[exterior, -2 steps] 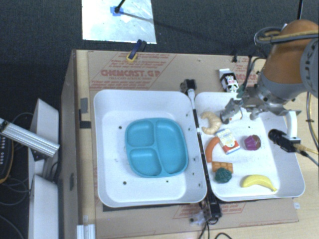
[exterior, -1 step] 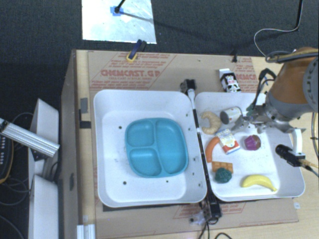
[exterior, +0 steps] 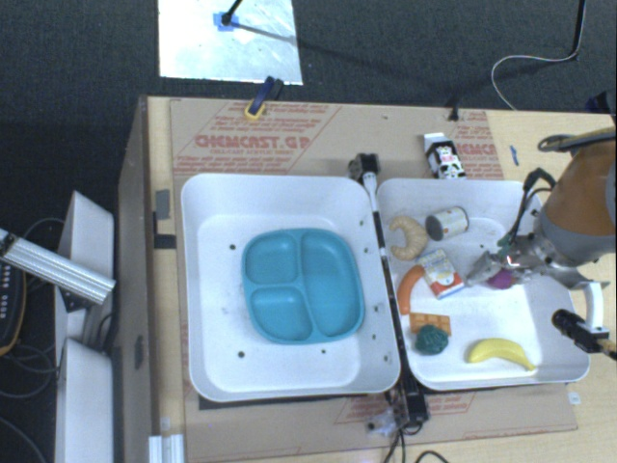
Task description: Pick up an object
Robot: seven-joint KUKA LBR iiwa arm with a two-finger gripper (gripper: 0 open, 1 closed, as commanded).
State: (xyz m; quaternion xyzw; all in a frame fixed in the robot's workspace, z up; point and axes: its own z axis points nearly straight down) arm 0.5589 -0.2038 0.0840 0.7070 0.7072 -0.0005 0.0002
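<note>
The right bin [exterior: 554, 369] holds a tan croissant [exterior: 409, 236], a grey can [exterior: 446, 224] lying on its side, a small red and white box [exterior: 442, 277], an orange carrot [exterior: 410, 286], a dark green broccoli piece [exterior: 431, 340] and a yellow banana [exterior: 500, 354]. My gripper [exterior: 494, 269] reaches in from the right and sits low in the bin, just right of the box. A purple object [exterior: 499, 280] lies right at its fingertips, partly hidden by them. Whether it is held I cannot tell.
The left bin [exterior: 217, 210] carries a blue divided plate [exterior: 301, 285]. A black clamp [exterior: 366, 168] sits at the top of the seam between the bins. A small black and white item [exterior: 442, 156] lies on the cardboard behind the right bin.
</note>
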